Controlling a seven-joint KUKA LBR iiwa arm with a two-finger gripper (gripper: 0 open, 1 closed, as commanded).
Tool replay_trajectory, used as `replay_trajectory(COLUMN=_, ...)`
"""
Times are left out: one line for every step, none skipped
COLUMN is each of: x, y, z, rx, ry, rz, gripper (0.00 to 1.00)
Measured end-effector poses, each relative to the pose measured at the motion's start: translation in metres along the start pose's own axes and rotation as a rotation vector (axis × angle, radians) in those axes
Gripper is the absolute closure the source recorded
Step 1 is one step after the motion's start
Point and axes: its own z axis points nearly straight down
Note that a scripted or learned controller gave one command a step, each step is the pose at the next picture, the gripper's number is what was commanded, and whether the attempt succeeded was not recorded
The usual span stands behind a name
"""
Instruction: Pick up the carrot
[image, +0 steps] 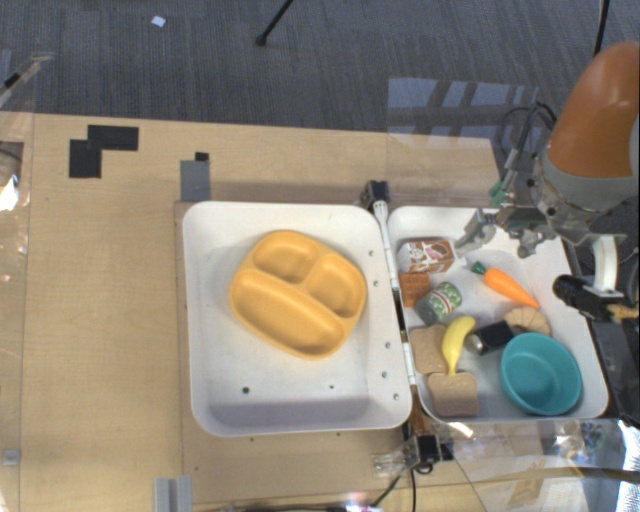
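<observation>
The carrot (505, 285), orange with a small green top, lies flat in the back half of the right bin (440, 218), its tip pointing toward the front right. My gripper (498, 238) hangs just behind and above it, at the bin's back wall. Its two fingers are spread apart, one at the left (470, 236) and one at the right (527, 243), with nothing between them. The gripper is open and apart from the carrot.
Crowded around the carrot are a brown-and-white carton (427, 255), a green can (440, 300), a banana (457, 340), a teal bowl (540, 372), a tan round piece (528, 320), a black object (492, 335) and bread slices (455, 393). A yellow divided plate (298, 292) sits in the left bin (290, 405).
</observation>
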Motion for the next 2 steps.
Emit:
replay_trajectory(x=-0.047, y=-0.006, z=0.086, rx=0.005, ry=-0.001, rz=-0.123, gripper=0.00)
replay_trajectory(x=-0.100, y=0.024, z=0.173, rx=-0.008, ry=-0.002, rz=-0.010, gripper=0.00)
